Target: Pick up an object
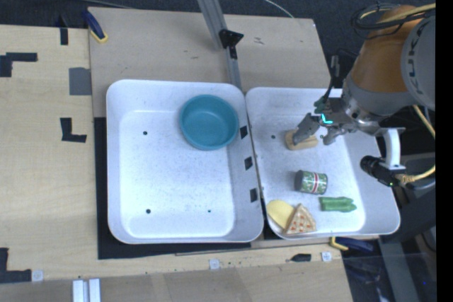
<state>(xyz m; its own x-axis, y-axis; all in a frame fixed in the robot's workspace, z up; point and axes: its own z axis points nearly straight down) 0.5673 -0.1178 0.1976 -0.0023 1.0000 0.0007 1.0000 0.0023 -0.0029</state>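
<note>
step: closing in on the tan block point(303, 141) in the right bin point(368, 223) | claw point(320, 129): spread wide, holding nothing, one finger touching the block | tip: you centre both fingers across it before squeezing, clear of the can point(311, 182).

Two bins sat side by side on my bench. The left bin point(134, 180) held one bowl point(208, 122), in its far right corner. In the right bin point(279, 104), a bread-like piece point(302, 141) lay near the middle, with my gripper point(319, 129) directly over it. A can point(311, 182) lay on its side nearer the camera. A pod-shaped item point(337, 204) lay just right of and nearer than the can. A pizza slice point(301, 221) and a round slice point(279, 211) rested touching in the near left corner.
</note>
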